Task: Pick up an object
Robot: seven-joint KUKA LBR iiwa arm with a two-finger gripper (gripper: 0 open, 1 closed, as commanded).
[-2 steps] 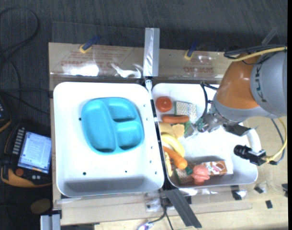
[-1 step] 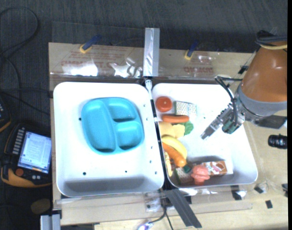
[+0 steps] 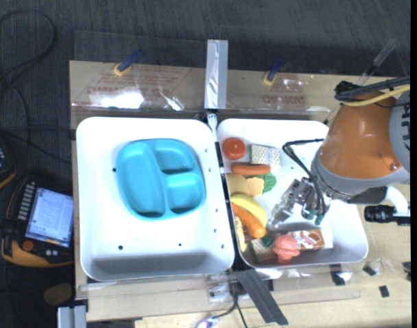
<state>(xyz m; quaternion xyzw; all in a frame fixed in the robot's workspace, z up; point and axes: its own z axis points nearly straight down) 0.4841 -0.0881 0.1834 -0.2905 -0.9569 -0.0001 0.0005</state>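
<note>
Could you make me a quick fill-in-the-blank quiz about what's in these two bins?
1. The divided plate in the left bin is coloured ____.
2. The banana lies in the ____ bin.
3. The end effector is over the ____ bin.
4. The arm's band is coloured ____.

Missing words: blue; right; right; orange

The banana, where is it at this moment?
The banana lies in the right bin, close to its left wall, just below the carrot and to the left of the tool.
</note>
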